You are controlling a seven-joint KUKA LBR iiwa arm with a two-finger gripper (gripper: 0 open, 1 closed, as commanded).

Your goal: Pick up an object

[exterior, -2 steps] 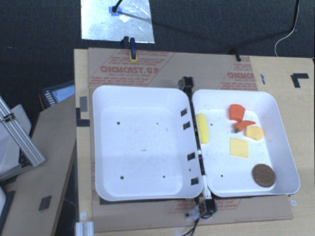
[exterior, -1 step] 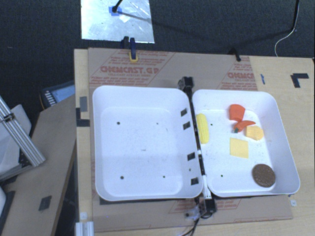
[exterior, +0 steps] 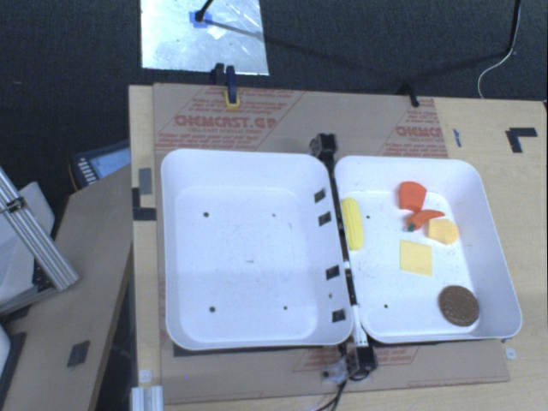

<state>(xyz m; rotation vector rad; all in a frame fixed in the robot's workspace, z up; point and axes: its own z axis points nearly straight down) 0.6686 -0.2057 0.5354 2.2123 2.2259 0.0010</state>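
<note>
Objects for picking all lie in the right bin (exterior: 492, 255): a yellow corn cob (exterior: 352, 223) by its left wall, an orange piece (exterior: 412, 196), a small carrot (exterior: 420, 219), a yellow-orange block (exterior: 443, 231), a flat yellow square (exterior: 417, 258), a brown disc (exterior: 459, 306); you are at the very start, I judge, nothing lifted; the gripper's state you cannot tell; your next move calls for choosing one well apart, like the disc; bench board (exterior: 257, 114) reads "CHEMCAST".

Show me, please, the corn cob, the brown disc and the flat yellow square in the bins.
corn cob (exterior: 352, 223): camera view, middle of its length.
brown disc (exterior: 459, 305): camera view, centre.
flat yellow square (exterior: 417, 258): camera view, centre.
</note>
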